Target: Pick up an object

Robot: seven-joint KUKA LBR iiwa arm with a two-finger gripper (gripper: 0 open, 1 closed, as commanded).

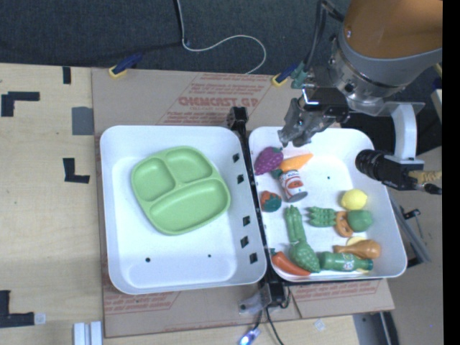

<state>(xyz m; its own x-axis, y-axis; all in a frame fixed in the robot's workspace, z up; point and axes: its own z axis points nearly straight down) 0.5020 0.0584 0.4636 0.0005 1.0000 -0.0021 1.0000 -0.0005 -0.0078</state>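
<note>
1. Camera view, my position: my pincer (293,136) hangs over the far left corner of the right bin (384,192), just above a purple toy (268,159) and a small orange carrot (296,162). I reach in from the right, with my wrist high over the bin's far edge.

2. Camera view, my pincer: it reads as a dark cluster from this slant, and I cannot tell whether it stands apart or together. Nothing shows between its tips, so I claim no hold.

3. Camera view, what there is to pick: every loose thing lies in the right bin. Near me are the purple toy, the carrot and a little red-labelled can (293,185). Farther toward the near edge lie a yellow lemon (353,199), a green ball (360,220) and a green corn-like piece (294,225), among other toys I cannot name. The left bin (115,192) bears a green divided plate (180,188).

4. The step in hand, as I judge it: the approach, with the descent not yet made.

5. What the next move calls for, I judge: settling on one target, likely the purple toy or the carrot, then coming straight down. The bin wall and the toys touching each other leave little room.
</note>
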